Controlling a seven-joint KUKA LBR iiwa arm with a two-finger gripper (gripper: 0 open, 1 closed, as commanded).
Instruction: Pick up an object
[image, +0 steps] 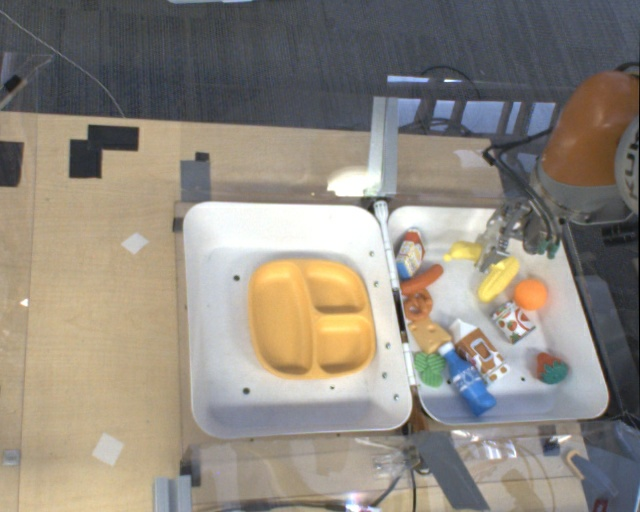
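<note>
Two white bins sit side by side; the left bin (200, 330) holds a yellow divided tray (310, 316). In the right bin (590, 385), the gripper (497, 255) hangs with fingers apart just over a yellow corn cob (498, 279), an orange ball (531, 294) beside it.

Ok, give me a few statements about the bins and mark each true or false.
1. The yellow tray lies in the left bin. True.
2. The orange ball sits in the left bin. False: it is in the right bin.
3. The gripper hangs over the right bin, by the corn cob. True.
4. The blue bottle lies on the yellow tray. False: it lies in the right bin.
</note>
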